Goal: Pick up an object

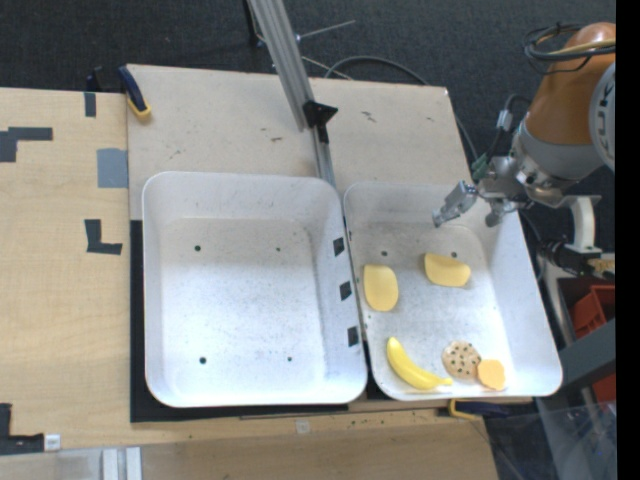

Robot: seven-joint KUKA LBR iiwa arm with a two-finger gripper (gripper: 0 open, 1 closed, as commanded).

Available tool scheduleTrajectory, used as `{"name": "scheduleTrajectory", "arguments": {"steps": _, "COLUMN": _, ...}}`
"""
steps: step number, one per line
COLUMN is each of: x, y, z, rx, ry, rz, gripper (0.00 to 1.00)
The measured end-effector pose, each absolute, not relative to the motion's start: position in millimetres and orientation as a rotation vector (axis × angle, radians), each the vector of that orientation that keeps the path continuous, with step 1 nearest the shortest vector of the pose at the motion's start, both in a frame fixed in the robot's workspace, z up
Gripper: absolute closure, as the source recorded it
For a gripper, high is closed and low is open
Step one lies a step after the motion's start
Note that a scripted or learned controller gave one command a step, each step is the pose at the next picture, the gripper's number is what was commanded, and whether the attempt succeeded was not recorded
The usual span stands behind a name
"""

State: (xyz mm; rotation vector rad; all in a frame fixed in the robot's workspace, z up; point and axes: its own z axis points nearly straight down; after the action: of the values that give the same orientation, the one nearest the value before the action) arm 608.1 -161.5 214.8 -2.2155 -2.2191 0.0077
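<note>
The hand (462, 204) hangs over the upper right part of the right bin (525, 298), close to that bin's far right corner, at the end of the grey arm (560, 128) with its orange band, which comes in from the right. Whether the hand is spread or pressed together, I cannot tell; it looks small and partly blurred against the white floor of the bin. Nothing shows between its tips.

The things to pick all lie in the right bin, lower than the hand. A pale yellow oval piece (380, 288) rests near the bin's left wall, about midway down. A second yellow piece (447, 270), more lumpy in shape, lies to its right, just below the hand and apart from it. Along the near edge of the bin sit three more: a yellow banana (412, 367) lying at a slant, a round speckled cookie (461, 359) just beside its right end, and a small orange disc (491, 374) touching or nearly touching the cookie on its right.

The left bin (160, 298) stands side by side with the right one on the worktop (60, 218). A metal pole (285, 58) slants across the worktop above the seam between the bins.
</note>
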Motion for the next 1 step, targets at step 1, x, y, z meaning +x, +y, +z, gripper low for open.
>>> {"name": "scheduleTrajectory", "arguments": {"steps": 1, "x": 607.8, "y": -157.2, "z": 170.5, "rx": -2.216, "ry": -2.221, "rz": 0.006, "gripper": 0.0}}
